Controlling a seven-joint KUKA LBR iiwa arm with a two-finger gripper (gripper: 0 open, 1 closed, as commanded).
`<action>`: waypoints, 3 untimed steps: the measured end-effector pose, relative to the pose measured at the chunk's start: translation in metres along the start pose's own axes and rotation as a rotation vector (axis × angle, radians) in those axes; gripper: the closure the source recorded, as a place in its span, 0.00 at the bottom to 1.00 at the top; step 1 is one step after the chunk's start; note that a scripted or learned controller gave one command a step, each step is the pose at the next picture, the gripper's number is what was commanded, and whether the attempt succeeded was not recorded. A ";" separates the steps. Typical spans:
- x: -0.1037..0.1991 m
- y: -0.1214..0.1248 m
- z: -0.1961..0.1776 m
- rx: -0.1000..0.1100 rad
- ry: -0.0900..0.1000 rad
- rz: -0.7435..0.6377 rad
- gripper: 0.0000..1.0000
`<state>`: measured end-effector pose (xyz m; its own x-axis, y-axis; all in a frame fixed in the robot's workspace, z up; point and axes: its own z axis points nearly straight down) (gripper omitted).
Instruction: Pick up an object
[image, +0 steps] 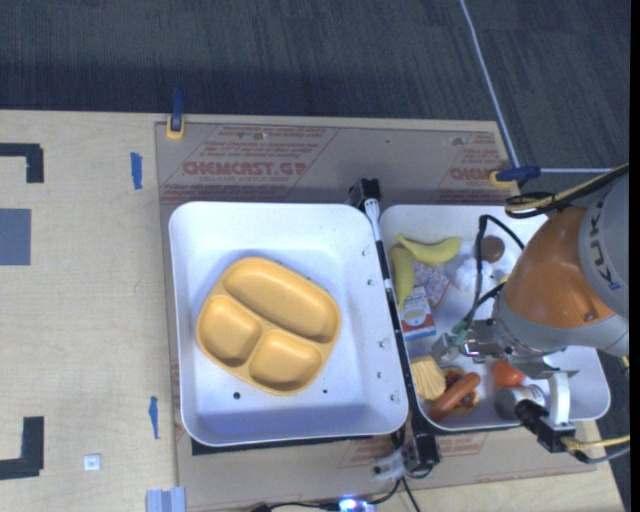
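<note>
Left bin (200, 300): glossy yellow plastic tray (267, 323), three rounded compartments. Right bin (590, 400), lower right of frame: smooth curved banana (432, 249), carton (418, 305), hot dog (455, 392). Arm (555, 290) bends low over this bin; gripper (480, 345) state cannot be told

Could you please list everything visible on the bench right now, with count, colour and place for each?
left bin: one, white, left half of the bench.
tray: one, yellow, three compartments, lying in the left bin.
right bin: one, white, beside the left bin, partly under the arm.
banana: one, yellow, far end of the right bin.
carton: one, white with red and blue print, near the divider.
hot dog: one, red-orange, near end of the right bin.
yellow ridged item: one, beside the hot dog.
cardboard sheet: one, brown, under both bins.
arm: one, grey with orange band, over the right bin.
pincer: one, low over the right bin's items.
</note>
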<state>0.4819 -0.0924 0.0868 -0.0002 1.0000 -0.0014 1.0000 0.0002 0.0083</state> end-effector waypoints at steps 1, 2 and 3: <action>0.000 0.002 -0.011 -0.005 -0.002 0.001 1.00; 0.068 -0.001 -0.098 0.006 0.002 -0.002 1.00; 0.068 -0.001 -0.098 0.007 0.002 -0.001 0.00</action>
<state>0.4804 -0.0241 0.1849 -0.0016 1.0000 0.0005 1.0000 0.0016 0.0018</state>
